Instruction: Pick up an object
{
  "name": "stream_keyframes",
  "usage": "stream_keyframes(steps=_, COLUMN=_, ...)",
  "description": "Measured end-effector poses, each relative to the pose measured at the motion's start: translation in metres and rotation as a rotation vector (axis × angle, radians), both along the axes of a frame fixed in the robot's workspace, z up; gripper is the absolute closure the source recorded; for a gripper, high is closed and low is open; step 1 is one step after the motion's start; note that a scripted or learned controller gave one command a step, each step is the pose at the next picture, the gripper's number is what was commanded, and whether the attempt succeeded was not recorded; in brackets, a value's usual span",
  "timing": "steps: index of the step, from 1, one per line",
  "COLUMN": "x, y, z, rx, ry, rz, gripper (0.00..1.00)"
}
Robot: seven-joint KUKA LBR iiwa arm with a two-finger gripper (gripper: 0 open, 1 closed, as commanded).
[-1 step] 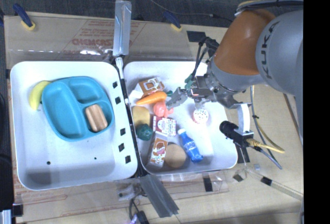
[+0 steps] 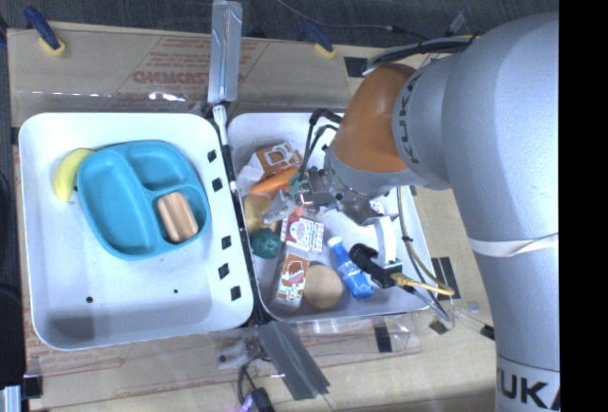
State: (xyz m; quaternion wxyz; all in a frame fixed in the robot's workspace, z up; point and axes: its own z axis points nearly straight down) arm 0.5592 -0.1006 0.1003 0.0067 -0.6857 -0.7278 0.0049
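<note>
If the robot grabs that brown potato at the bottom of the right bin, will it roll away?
Probably a bit. The potato looks round and smooth, so a nudge might roll it. It sits snug between a small carton and a blue bottle, which may stop it. It looks solid, so likely not floppy.

The arm (image 2: 418, 130) hides much of the right bin (image 2: 249, 130).

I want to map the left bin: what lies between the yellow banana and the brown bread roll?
In the camera view, the blue divided plate lies between them: the banana sits against its left rim, and the bread roll rests in its right compartment.
</note>
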Motion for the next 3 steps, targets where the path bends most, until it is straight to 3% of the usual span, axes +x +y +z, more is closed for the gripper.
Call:
stream_keyframes(steps=1, x=0.003, y=-0.002, z=0.015, rx=-0.002, ry=-0.009, rz=0.005, gripper=1.00)
stream_keyframes(steps=2, x=0.003, y=-0.001, z=0.015, rx=-0.002, ry=-0.009, rz=0.004, gripper=0.00)
stream_keyframes(steps=3, x=0.037, y=-0.023, z=-0.009, rx=-0.001, ry=-0.015, rz=0.174, gripper=0.00)
